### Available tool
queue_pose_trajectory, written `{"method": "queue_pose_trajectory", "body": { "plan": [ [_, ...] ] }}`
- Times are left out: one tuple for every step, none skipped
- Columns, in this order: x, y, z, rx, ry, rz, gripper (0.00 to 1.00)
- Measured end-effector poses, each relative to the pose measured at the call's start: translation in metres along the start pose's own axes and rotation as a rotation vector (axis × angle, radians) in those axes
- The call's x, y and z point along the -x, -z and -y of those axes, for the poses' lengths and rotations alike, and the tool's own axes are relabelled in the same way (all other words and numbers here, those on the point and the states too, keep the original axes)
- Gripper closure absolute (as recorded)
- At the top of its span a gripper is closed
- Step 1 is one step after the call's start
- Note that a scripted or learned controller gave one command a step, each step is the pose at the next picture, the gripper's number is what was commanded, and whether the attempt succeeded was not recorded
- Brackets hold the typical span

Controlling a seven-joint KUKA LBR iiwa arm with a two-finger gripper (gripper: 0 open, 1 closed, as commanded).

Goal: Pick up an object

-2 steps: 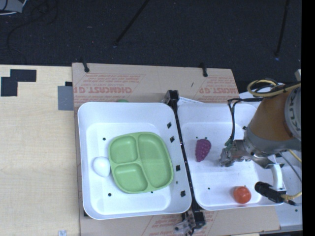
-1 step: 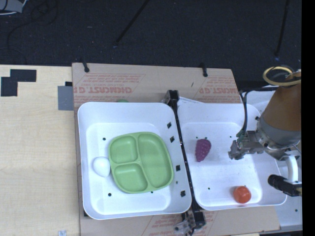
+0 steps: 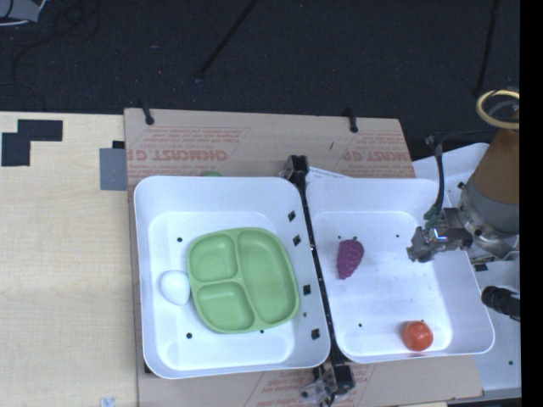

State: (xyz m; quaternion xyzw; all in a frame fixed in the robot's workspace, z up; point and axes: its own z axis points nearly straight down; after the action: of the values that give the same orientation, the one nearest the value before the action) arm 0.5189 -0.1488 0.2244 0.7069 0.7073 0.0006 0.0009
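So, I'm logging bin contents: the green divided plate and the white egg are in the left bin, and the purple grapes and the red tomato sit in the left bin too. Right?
Not quite. In the camera view the purple grapes and red tomato lie in the right bin. The green divided plate and white egg are in the left bin, as you said.

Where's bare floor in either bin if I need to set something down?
Right bin: open floor between the purple grapes and the gripper, and left of the tomato. Left bin is crowded: green tray and white egg leave only strips along the walls.
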Motion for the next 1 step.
{"method": "queue_pose_trajectory", "body": {
  "plan": [
    [-0.0562,0.0043,-0.0112,-0.003,0.005,-0.003,1.0]
  ]
}}
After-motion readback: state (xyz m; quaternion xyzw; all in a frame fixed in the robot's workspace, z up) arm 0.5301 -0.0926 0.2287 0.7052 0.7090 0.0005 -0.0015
